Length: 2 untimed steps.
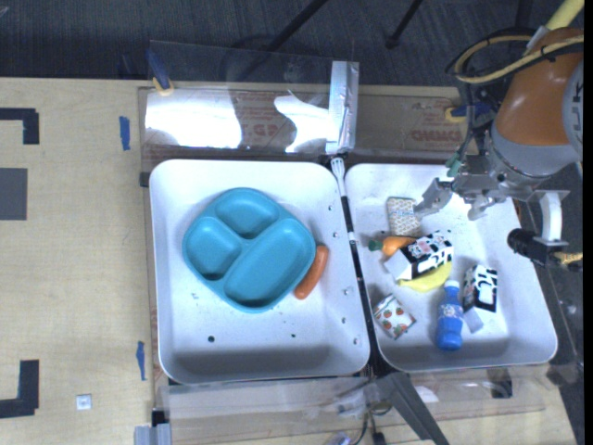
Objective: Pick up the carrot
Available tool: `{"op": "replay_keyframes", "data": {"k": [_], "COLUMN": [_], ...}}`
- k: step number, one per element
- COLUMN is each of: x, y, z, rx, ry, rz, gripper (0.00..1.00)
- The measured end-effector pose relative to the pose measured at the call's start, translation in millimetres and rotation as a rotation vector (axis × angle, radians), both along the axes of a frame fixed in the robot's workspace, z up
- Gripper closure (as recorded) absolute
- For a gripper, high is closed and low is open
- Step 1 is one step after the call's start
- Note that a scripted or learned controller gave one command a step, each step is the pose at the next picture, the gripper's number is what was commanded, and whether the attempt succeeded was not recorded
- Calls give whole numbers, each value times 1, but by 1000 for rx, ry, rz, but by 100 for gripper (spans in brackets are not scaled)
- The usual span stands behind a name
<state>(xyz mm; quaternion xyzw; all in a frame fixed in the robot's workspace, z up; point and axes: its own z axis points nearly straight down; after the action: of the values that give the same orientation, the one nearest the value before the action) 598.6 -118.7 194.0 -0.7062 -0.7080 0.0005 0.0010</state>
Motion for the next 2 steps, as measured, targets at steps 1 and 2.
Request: {"op": "replay_keyframes", "data": {"k": [1,2], "x": [-4,-34], "y": [28,15], "z": [-87,-107], "rx": [0,0], "ry": [0,-7], "rz": [-191,-178], "gripper": [0,0]}}
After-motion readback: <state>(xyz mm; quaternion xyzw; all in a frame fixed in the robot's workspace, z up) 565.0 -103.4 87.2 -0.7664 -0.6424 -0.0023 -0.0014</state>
